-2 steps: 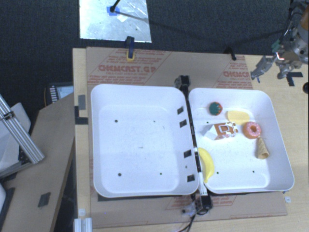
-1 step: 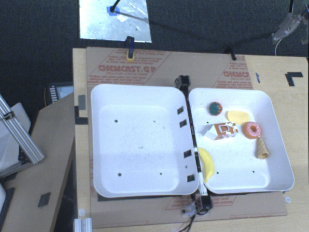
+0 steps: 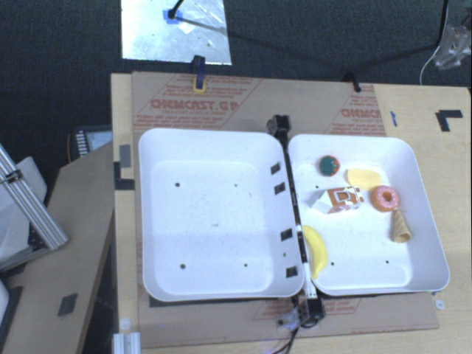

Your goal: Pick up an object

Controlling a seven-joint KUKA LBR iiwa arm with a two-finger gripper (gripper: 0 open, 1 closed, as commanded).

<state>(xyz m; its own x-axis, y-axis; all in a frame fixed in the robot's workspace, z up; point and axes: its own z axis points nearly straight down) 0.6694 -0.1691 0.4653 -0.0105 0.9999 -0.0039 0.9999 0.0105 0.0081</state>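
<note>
- Two white bins sit side by side on a brown cardboard sheet [image 3: 221, 102] with red print. Their inner walls touch along a row of small dark clips [image 3: 280, 189].
- The left bin [image 3: 214, 220] shows a plain white floor with a few small dark dots.
- The right bin [image 3: 369, 264] holds every loose object.
- A yellow banana [image 3: 316, 251] lies along the right bin's left wall, near the front, and curves up against it.
- A small white and orange carton [image 3: 341, 198] lies near the bin's middle, tilted on its side.
- A pink doughnut [image 3: 384, 198] sits just right of the carton, close to or touching it.
- A tan ice-cream cone [image 3: 400, 227] lies just in front of the doughnut, with its point towards the doughnut.
- A flat pale yellow piece [image 3: 363, 177] lies behind the carton.
- A small round green and red item [image 3: 328, 166], perhaps a toy fruit, is too small to identify. It sits left of the yellow piece, near the back wall.
- A shiny square sheet [image 3: 175, 21] lies on the dark floor beyond the bench.
</note>
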